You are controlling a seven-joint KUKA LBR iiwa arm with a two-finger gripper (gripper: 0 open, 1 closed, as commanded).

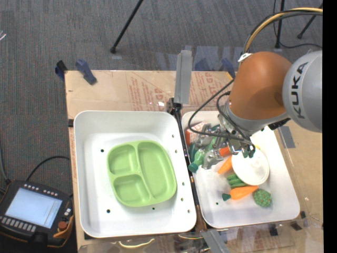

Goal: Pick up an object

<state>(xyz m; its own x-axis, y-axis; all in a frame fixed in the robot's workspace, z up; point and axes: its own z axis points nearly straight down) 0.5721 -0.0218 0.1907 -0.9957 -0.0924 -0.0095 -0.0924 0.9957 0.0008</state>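
Observation:
The right bin point(288, 195) holds a pile of toy food. A white round lid point(253, 167) lies in its middle. Below it are an orange carrot point(243, 192) and a bumpy green ball point(263, 197), and a second orange piece point(225, 166) sits by the lid's left edge. A dark green piece point(195, 158) rests against the bin's left wall. My gripper point(211, 155) hangs low over the left part of this pile, between the dark green piece and the lid. The wrist and cables hide what lies right under it.
A light green divided plate point(141, 173) lies in the left bin point(84, 141). A metal post point(182, 78) stands behind the gap between the bins. A teach pendant point(34, 210) sits on the floor at lower left.

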